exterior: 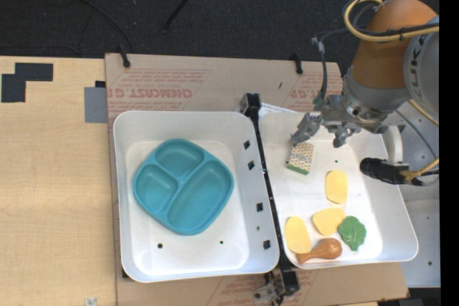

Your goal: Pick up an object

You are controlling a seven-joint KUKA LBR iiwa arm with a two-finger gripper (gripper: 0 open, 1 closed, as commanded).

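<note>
While the gripper [320, 127] is hovering w/ fingers spread wide, holding nothing, the small green sponge [301, 158] is lying just below it in the right bin [401, 240]. Pick isn't done; descent, closing & lift are remaining.

The left white bin [136, 147] holds a teal plate with three compartments [183, 185]. Both bins stand on a brown cardboard sheet [186, 86] with red print, on the pale wooden desk [50, 190]. Black cables [93, 3] lie behind
</note>
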